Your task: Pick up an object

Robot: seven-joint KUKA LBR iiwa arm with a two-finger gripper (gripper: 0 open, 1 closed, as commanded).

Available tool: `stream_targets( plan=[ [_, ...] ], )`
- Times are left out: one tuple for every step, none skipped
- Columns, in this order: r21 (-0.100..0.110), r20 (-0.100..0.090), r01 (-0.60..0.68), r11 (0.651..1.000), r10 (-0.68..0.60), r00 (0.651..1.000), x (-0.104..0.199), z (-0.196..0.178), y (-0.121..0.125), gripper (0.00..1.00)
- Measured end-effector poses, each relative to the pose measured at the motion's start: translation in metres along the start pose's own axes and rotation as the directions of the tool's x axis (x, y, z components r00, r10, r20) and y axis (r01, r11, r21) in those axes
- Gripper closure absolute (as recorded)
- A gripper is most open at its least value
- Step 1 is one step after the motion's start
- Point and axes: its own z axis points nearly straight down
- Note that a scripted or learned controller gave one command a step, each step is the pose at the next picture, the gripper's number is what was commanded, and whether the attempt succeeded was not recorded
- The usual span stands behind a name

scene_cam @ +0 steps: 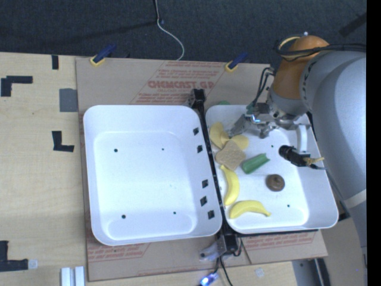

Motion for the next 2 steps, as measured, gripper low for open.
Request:
stream_targets(
  plan=[
    [0.014,-0.002,-0.005,1.000,0.005,1.000,0.035,0.000,-0.035,0.00],
    [0.019,0.007,-0.004,1.000,0.004,1.000,0.049,-0.001,0.002,0.00]
  ],
)
